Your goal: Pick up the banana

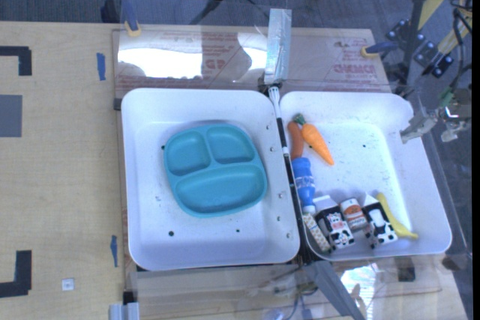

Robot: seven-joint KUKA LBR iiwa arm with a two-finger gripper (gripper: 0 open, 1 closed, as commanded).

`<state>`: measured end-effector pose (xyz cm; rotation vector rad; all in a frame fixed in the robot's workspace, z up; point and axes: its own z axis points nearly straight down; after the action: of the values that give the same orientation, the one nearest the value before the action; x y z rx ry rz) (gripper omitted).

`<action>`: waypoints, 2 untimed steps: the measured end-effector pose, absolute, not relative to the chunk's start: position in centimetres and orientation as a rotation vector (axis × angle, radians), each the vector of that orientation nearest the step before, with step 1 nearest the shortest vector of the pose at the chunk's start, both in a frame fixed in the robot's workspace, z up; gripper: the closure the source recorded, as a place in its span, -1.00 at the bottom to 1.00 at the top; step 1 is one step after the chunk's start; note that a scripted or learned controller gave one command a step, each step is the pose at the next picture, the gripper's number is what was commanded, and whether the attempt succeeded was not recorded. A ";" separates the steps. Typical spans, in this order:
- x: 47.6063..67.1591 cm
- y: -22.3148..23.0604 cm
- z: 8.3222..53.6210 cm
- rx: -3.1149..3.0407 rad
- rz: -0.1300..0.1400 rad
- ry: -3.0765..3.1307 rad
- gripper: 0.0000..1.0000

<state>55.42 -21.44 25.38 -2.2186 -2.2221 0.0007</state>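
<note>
Toward the near right corner of the right bin (361, 155): banana (396, 219), yellow, lying at a slant on the white floor. Touches or nearly touches a small black-and-white carton (381, 230) on its left. Further left along the near wall, two more small cartons (352, 215) (331, 225), packed close together. Along the left wall, a blue bottle (303, 180), and above it two carrots (316, 143) (296, 139) side by side.

Over the far right rim of that bin, well apart from the banana: gripper (429, 124), partly lost against the clutter behind; cannot tell whether released or clenched, nothing seen in its grasp.

Across in the left bin (136, 161): a blue divided plate (216, 167), roughly central.
</note>
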 end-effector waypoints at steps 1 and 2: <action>48.6 -21.2 16.7 -2.293 0.000 -2.146 -1.00; 49.0 -18.9 11.3 -2.161 -0.022 -2.315 -1.00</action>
<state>48.97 -18.92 11.31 -2.1610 -2.3146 -0.0220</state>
